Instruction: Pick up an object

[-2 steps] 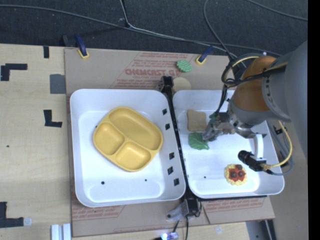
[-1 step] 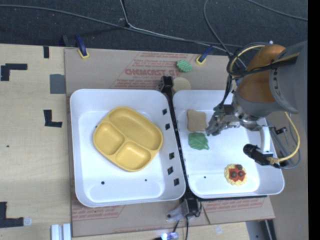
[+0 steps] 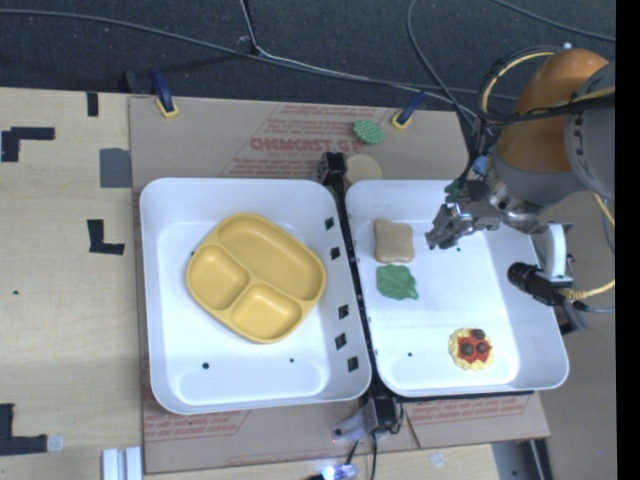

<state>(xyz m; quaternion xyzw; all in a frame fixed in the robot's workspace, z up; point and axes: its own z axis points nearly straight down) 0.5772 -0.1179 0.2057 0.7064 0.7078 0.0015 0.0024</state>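
Gripper (image 3: 446,230) hangs over the right bin (image 3: 520,298) near its upper middle, and from my seat I can't tell how it is set. Just left of it I see the tan bread slice (image 3: 393,240), apart from it. Below that lies the green leaf (image 3: 397,283). Near the bin's lower right sits a little pizza (image 3: 471,348). Left bin (image 3: 170,368) carries the yellow divided tray (image 3: 256,277).

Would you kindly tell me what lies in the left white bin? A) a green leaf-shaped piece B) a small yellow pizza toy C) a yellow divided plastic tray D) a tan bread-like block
C: the yellow divided plastic tray rests alone on the left white bin's floor; the other pieces lie in the right bin.
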